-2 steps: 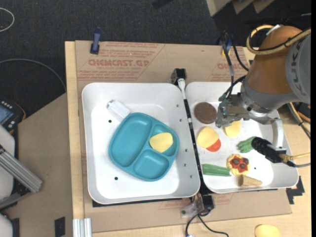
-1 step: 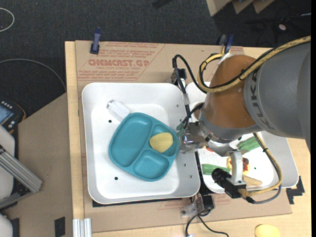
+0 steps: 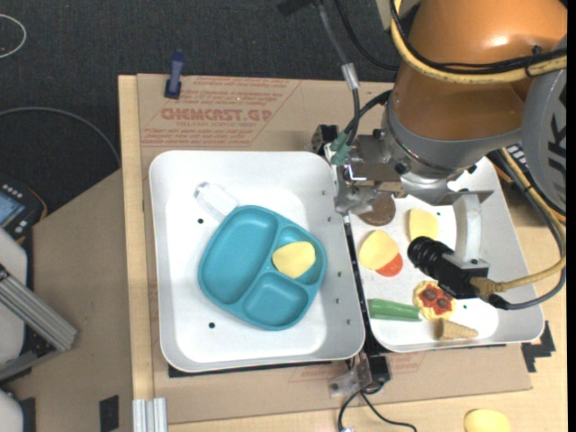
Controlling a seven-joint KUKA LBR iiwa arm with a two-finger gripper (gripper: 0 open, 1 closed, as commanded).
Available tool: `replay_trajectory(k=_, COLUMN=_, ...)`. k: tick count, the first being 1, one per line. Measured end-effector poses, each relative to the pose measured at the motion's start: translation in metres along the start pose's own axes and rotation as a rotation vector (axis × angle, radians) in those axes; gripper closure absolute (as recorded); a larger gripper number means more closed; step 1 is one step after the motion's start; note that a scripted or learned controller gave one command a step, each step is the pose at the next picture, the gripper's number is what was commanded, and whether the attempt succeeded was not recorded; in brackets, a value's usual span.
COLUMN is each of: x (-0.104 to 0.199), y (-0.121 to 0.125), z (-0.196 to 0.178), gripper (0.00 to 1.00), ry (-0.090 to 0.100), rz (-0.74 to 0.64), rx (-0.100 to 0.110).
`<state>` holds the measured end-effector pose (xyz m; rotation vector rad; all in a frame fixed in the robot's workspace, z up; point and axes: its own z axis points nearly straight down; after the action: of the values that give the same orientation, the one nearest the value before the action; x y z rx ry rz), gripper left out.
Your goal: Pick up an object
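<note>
- The arm hangs over the right bin, at about twelve o'clock of it, and its body hides the gripper, so I cannot tell the state of the hand.
- In this bin I see small toy foods: a yellow-red piece at nine o'clock, a pale yellow piece near the middle, a green pod at seven o'clock, and a pizza slice at six o'clock.
- I judge all are light, hard plastic, a little slippery; the green pod looks best to take across its narrow middle.
- The left bin holds a teal divided plate with a yellow piece at its three o'clock.
</note>
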<state>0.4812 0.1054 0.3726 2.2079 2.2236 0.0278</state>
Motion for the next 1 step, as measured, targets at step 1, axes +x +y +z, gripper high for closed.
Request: replay_trajectory(k=1, x=-0.0025, y=-0.0013, z=-0.0022, gripper=1.00, ry=-0.007, rz=0.004, rx=0.016)
